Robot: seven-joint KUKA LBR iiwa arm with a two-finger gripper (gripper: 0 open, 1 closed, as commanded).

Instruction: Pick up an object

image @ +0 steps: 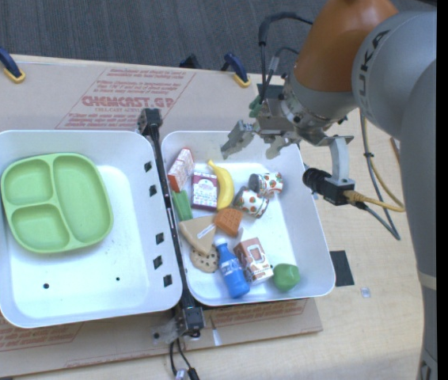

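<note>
The right bin point(313, 236) holds several small items: a yellow banana point(224, 184), a blue bottle point(232, 271), a green lime-like ball point(286, 276), a purple box point(204, 191), a red-and-white carton point(180, 169), an orange piece point(228, 222), a brown box point(253, 260) and two patterned round pieces point(260, 192). My gripper point(256, 143) hangs over the bin's far edge, above and just behind the banana. It is open, its two fingers spread wide with nothing between them.
The left bin point(129, 283) carries a green divided plate point(54, 202). A black hinge strip point(163, 212) runs between the bins. A tan wedge point(195, 231) and a cookie point(203, 260) lie near the divider. Blue clamps point(7, 62) hold the cardboard at the back.
</note>
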